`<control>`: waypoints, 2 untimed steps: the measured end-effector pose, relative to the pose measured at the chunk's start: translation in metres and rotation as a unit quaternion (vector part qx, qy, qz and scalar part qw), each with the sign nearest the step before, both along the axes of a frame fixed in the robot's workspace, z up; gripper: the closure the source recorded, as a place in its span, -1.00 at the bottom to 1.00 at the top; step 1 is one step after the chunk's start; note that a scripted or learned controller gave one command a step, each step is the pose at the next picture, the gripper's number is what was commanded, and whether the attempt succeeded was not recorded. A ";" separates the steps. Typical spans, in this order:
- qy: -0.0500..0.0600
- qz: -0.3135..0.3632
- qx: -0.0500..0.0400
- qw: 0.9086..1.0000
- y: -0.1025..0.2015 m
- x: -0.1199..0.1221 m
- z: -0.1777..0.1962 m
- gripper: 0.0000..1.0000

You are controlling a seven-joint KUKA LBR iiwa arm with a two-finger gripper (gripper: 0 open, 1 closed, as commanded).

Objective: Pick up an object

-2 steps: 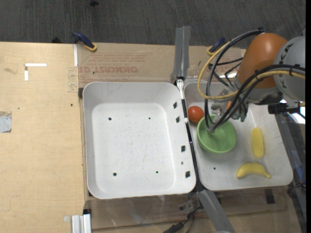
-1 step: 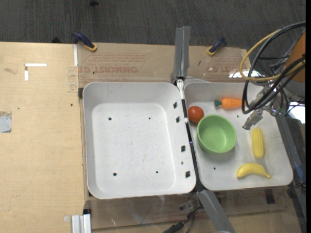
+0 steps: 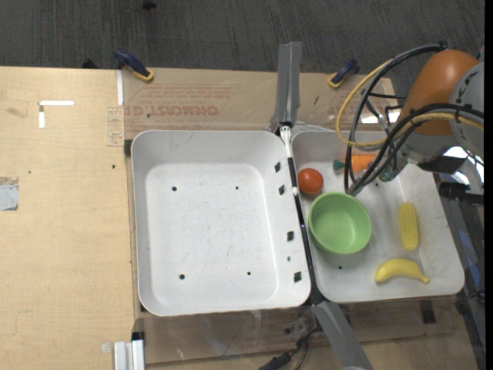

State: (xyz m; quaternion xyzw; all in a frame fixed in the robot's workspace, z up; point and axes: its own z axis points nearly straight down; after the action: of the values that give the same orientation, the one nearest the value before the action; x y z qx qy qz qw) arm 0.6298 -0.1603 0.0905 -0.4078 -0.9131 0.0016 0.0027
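The gripper (image 3: 356,183), its state impossible to tell, hovers near the right bin's (image 3: 454,276) far edge, needing to descend onto the carrot (image 3: 360,163).

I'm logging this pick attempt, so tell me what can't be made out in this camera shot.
- Gripper: cables and the arm cover its fingers, so open or shut is unclear.
- Orange object in the right bin: mostly hidden behind cables, identity unclear.
- Arm: cut off by the right edge.
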 end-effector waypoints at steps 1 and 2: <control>0.010 -0.013 -0.001 1.000 0.057 0.007 -0.003 -1.00; -0.006 -0.004 -0.002 1.000 0.001 -0.026 0.155 -1.00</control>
State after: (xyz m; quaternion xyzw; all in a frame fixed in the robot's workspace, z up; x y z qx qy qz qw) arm 0.6042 -0.1597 0.2459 -0.4112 -0.9116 0.0005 -0.0037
